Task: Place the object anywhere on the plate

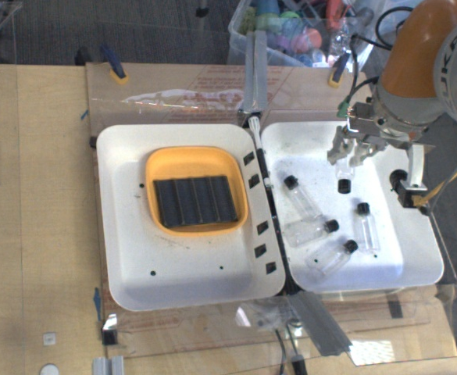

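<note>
An orange plate [159, 165] lies in the left bin [126, 264]. A black ridged block [195, 200] rests on it. Several clear vials with black caps lie in the right bin [415, 256], among them one [298, 195] near the divider and one [368, 226] to the right. My gripper [351, 155] hangs over the back of the right bin, open, with nothing between its fingers. A small vial [343, 180] lies just in front of it.
A ridge with black clips [261, 209] separates the two bins. A clear tub of colourful toys [314, 14] stands behind the bench. The arm's orange band [423, 45] looms over the right bin's far corner.
</note>
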Controlling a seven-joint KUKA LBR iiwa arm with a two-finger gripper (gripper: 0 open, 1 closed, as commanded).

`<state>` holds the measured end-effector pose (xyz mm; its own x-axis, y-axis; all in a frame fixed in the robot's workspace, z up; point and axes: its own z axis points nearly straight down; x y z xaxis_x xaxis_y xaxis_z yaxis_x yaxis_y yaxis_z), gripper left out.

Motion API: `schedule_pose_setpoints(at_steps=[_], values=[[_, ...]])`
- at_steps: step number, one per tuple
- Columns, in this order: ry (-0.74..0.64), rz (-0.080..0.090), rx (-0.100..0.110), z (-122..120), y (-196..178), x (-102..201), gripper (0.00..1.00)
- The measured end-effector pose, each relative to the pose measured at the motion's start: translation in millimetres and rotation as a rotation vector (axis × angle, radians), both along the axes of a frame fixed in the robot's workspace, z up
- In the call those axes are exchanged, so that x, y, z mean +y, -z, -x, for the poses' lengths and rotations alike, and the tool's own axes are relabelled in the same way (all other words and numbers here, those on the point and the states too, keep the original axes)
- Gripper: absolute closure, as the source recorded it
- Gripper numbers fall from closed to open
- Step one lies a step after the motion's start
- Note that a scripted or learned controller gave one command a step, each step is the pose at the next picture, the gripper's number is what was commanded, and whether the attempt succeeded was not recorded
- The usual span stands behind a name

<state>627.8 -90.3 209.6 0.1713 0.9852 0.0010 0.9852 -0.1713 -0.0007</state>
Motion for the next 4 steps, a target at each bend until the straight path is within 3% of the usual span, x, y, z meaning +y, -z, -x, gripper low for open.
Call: schedule_pose_setpoints(at_steps=[2,3,4], values=[[-0.364,0.003,-0.005,-40,-49,16,1.00],[-0.617,0.001,-0.002,-39,-48,20,1.00],[-0.889,0.004,-0.007,-40,-89,14,1.00]])
